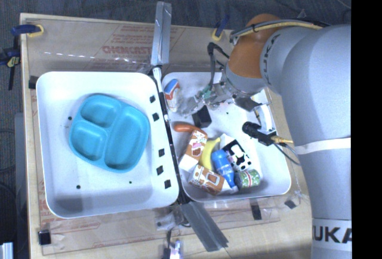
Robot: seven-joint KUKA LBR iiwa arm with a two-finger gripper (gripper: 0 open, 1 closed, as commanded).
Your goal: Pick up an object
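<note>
Broadly, the grey robot arm with its orange wrist band (280, 67) takes up the right of the view, bent down over the right-hand shallow white bin (280, 177), which is where the objects lie, so the reach makes sense for a pick. Beneath both bins runs the pale wooden surface (89, 43), which carries them side by side, walls touching at the middle. The left-hand shallow white bin (51, 150) holds one thing, a light blue plastic plate with three compartments (109, 131), lying flat near its centre, well apart from the arm. The candidates for picking crowd the near half of the right bin, touching one another: a yellow banana-shaped toy (208, 151), a blue plastic bottle (222, 167), a black-and-white cow-patterned carton (239, 156), small printed snack boxes (203, 178) and a green-labelled can (249, 178); an orange sausage-shaped toy (183, 128) lies just beyond them. A small red, white and blue carton (172, 92) stands apart by the far left wall. The gripper (206, 99) hangs low over the far half, near a small black block (202, 116); I cannot tell whether its fingers are open or closed, and nothing is visibly held between them.
</note>
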